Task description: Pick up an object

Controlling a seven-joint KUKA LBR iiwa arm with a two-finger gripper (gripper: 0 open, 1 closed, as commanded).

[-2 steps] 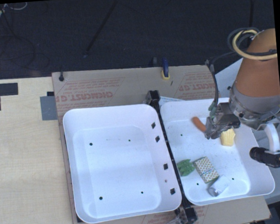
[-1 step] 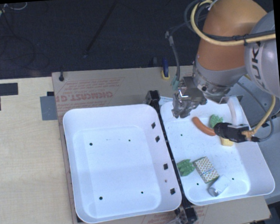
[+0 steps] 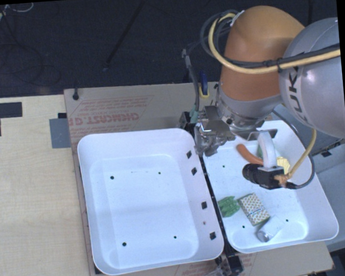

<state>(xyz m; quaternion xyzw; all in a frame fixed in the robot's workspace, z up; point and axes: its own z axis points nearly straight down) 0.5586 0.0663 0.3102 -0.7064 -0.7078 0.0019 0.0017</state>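
Nearest, at right bin point(image 3: 305, 210) front edge: small grey piece point(image 3: 264, 235). Just behind: checkered pad point(image 3: 254, 209), tilted, with green leaf-shaped bit point(image 3: 229, 206) just beside, toward left bin point(image 3: 141, 197). Orange stick point(image 3: 244, 152) further back, well apart. All four lying loose on white floor. Up back: gripper point(image 3: 207, 142) at right bin's far-left corner, by the dividing walls; open or closed, can't tell.

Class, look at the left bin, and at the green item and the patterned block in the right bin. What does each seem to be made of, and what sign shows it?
Left bin: likely moulded plastic, given its smooth white surface, soft sheen and rounded rim.
Green item: perhaps soft plastic or fabric; it looks matt with a crumpled outline, but is too small to be sure.
Patterned block: possibly foam or printed card; it is matt with a fine grid on top.
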